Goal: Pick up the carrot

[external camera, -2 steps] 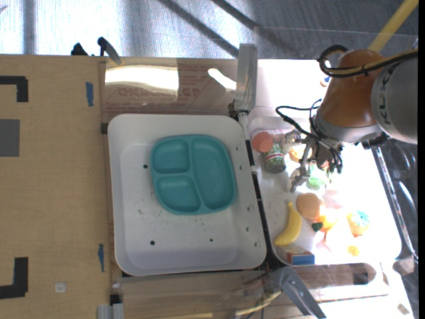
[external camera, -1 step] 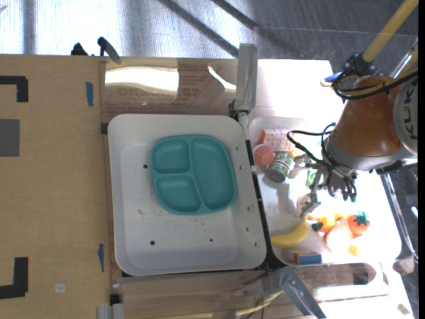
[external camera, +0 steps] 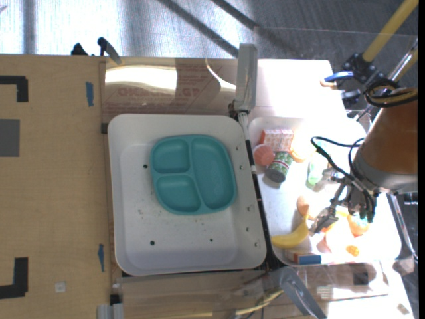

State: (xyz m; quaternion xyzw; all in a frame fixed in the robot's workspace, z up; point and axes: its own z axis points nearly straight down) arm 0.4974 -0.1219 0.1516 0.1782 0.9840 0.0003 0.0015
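Teal plastic makes the big divided plate (external camera: 193, 173) that you can see lying flat in the left white bin (external camera: 133, 244). It has three sections.

Look to the right and you find the other white bin (external camera: 279, 121), washed out by bright light. Your grey arm with the orange band (external camera: 393, 141) comes in from the right and hangs over it. The two-finger gripper (external camera: 327, 219) points down and to the left, near the lower part of that bin. Its thin dark fingers (external camera: 321, 223) look a little apart, and you can see nothing between them. The glare makes this hard to judge.

The small orange carrot (external camera: 358, 225) lies just to the right of the gripper, partly under the wrist cables. It seems to rest on the bin floor.

A curved yellow banana (external camera: 294, 235) sits just to the left of the gripper, at the bin's lower edge. An orange wedge-shaped piece (external camera: 303, 207) is just above the banana. Farther up you see a pink and white box (external camera: 277, 138), a round red toy (external camera: 263, 155) beside it, and a small dark can with a green label (external camera: 278, 167) lying tilted. A pale green thing (external camera: 313, 176) lies near the can, too bright to name. A tiny orange bit (external camera: 352, 250) lies below the carrot.
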